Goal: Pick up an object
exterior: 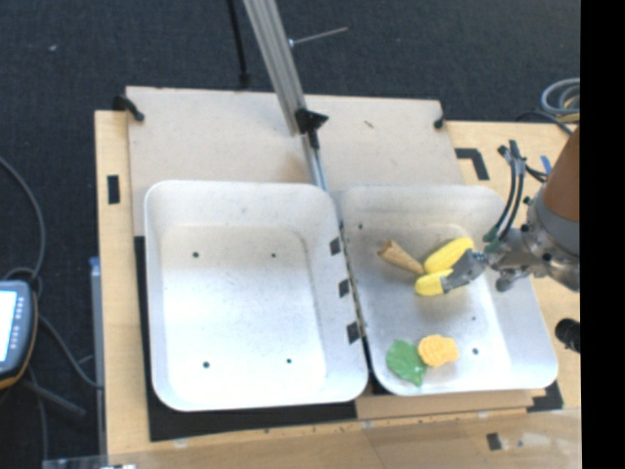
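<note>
On a wooden bench (234, 135) over dark carpet we note two white bins. In the right bin (508, 360) the gripper (457, 277) sits low, its fingers pinching the lower yellow piece (430, 284); a second yellow piece (448, 254) lies touching it. A tan cone (399, 256), green item (404, 361) and orange item (437, 350) lie nearby.

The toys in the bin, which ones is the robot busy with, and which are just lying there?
Busy with:
gripper, down in the right bin
yellow banana, right at the gripper's tip

Just lying there:
tan cone, beside the banana
green toy
orange toy, touching the green toy
left bin
</note>
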Action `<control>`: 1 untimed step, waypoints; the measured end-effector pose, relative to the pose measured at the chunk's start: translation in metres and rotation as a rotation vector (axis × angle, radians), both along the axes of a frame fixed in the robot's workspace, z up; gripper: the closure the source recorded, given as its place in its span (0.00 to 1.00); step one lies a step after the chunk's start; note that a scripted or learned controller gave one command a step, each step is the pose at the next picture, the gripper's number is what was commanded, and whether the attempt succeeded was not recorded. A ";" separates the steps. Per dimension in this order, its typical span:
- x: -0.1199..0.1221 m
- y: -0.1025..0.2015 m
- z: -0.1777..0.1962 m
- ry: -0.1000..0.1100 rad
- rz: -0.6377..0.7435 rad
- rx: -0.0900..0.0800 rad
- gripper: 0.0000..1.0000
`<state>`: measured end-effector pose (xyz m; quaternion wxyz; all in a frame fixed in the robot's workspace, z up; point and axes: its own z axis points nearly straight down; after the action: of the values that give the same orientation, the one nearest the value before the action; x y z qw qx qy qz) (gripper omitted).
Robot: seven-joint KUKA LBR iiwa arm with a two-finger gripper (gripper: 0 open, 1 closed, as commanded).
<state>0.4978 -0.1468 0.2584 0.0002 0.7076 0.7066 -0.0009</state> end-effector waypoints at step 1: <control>-0.008 0.000 -0.046 0.001 0.001 0.000 0.00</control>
<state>0.4900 -0.1466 0.2122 -0.0001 0.7073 0.7069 -0.0009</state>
